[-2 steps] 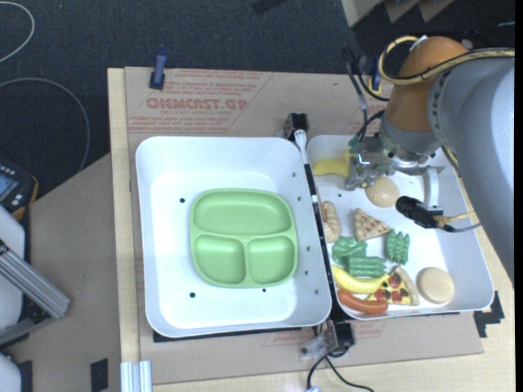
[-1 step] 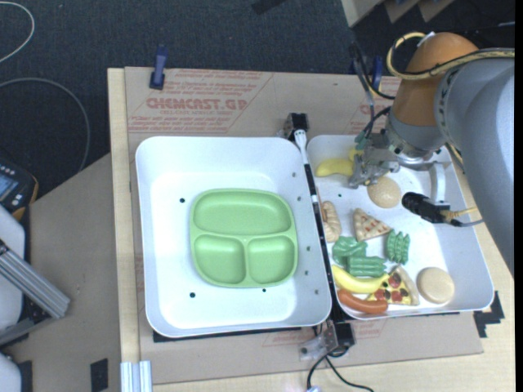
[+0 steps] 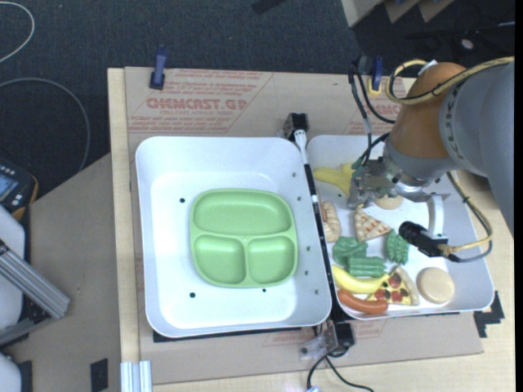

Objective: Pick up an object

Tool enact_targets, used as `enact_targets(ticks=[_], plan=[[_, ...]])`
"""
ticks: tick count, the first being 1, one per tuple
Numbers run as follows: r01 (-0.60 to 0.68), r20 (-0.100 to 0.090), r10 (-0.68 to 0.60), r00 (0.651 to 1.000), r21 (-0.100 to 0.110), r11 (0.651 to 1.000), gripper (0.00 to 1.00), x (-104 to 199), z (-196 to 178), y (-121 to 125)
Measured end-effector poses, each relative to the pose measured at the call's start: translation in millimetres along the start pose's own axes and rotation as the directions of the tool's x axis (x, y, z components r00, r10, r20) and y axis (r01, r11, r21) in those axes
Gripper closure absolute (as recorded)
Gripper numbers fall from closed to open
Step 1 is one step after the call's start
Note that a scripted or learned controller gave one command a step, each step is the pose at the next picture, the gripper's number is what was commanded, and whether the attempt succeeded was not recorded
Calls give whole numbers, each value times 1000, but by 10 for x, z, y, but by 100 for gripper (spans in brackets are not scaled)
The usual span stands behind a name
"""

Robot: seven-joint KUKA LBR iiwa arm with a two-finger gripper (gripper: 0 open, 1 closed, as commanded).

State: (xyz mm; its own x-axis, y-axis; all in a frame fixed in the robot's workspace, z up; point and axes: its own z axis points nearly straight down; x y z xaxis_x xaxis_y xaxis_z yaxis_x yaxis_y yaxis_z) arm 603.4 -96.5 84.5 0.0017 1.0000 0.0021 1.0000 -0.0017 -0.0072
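so the gripper hangs low in the right bin, over the toy food; whether it's open i can't tell. just left of it lies a yellow piece, a pizza slice below.

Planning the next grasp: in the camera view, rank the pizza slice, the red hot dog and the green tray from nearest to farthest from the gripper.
From the gripper:
1. pizza slice, just below it.
2. red hot dog, right bin's front edge.
3. green tray, left bin.
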Motion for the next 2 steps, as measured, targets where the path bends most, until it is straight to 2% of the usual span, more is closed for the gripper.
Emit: enact_targets(ticks=[1, 2], plan=[[3, -4, -3, 1000, 21, 1000, 100, -394, 18, 487], [1, 0, -1, 1000, -2, 1000, 100, -159, -2, 117]])
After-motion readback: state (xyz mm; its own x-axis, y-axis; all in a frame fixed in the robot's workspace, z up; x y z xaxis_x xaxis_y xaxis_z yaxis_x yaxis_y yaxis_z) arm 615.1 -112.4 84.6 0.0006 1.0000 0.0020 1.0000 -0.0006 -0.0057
